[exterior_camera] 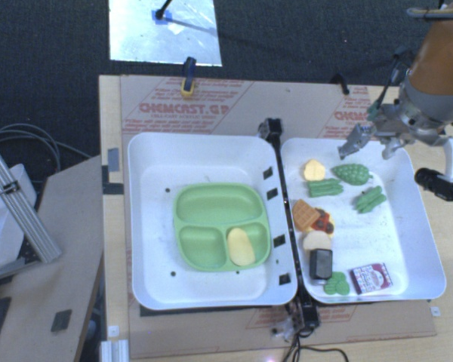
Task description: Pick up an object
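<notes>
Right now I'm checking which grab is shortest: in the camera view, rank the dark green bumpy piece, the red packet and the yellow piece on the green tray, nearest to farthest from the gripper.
1. Dark green bumpy piece, right bin, just below the gripper.
2. Red packet, right bin's near end.
3. Yellow piece, on the green tray, left bin.

Red print "CHEMCAST GP" on brown board (211, 100) under bins, upper left, readable. Same red print repeated at board's upper right, near 480,195, partly covered, not fully legible. Red-and-white packet (370, 278) in right bin (426, 270): printed label present, too small to read. No other legible text, numbers or signs.
</notes>
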{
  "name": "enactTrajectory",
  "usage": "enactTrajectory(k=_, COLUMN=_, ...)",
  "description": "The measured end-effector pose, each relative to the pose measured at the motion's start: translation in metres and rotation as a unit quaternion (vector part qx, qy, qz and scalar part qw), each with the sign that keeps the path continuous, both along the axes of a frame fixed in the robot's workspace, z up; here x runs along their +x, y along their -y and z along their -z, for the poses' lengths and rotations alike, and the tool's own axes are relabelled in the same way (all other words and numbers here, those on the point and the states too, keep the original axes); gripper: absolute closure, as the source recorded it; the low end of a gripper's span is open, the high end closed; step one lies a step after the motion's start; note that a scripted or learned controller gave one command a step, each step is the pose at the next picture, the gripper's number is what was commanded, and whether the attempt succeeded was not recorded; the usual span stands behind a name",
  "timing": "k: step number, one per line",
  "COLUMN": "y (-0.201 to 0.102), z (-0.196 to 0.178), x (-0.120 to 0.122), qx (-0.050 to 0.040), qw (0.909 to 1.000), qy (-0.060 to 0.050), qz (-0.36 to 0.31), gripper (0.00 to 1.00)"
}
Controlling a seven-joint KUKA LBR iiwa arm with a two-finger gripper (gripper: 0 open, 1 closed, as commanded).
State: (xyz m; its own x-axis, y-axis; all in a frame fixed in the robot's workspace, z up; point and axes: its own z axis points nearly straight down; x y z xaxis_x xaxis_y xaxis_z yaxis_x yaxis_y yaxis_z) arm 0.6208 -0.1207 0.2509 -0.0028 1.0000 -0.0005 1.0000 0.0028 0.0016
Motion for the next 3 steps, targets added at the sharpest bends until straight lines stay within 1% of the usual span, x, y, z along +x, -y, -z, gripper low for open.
enactTrajectory(k=1, y=-0.056, z=-0.049, x=-0.072, qx=0.0016, qw=1.0000, qy=0.000, qz=-0.003, gripper=0.00)
enactTrajectory(k=2, y=-0.117, z=0.058, x=-0.138, qx=0.0022, qw=1.0000, qy=-0.007, qz=-0.003, gripper=0.00)
enactTrajectory(k=3, y=-0.036, z=-0.023, x=-0.103, qx=-0.0020, qw=1.0000, qy=0.005, qz=0.004, gripper=0.00)
